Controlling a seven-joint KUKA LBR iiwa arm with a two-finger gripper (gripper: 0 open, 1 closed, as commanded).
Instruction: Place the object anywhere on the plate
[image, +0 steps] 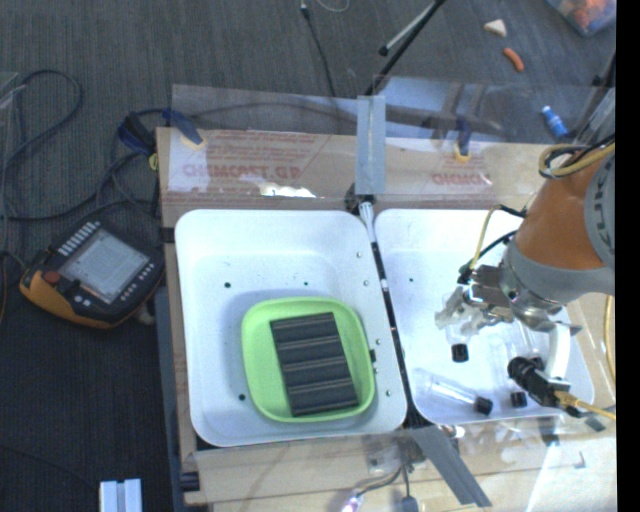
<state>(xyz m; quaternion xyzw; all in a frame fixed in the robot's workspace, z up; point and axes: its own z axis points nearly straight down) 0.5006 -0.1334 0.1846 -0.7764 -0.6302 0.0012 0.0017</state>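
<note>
Rounded-square lime-green plastic plate (255, 330) is seen in the left shallow white bin (215, 260), twd 7 o'clock of the view. A dark grey ribbed rectangular block (315, 362) lies flat on it, within the rim, long side running 12-to-6. This block is judged to be the task's obj, so placement looks done.

The two-finger gripper (462, 312) hangs over the right shallow white bin (420, 250), at approx 4 o'clock, well apart from the plate. How far it's open can't be told, and nothing is seen held in it. Below it, a small black piece (459, 352) sits at its 6 o'clock, w/ a clear plastic tube (445, 388) lying further twd 6.

Step in hand is judged to be the pull-away. It's best done w/ the arm kept high and on the right bin's side, so the block isn't nudged off the plate and the loose bits aren't swept.
</note>
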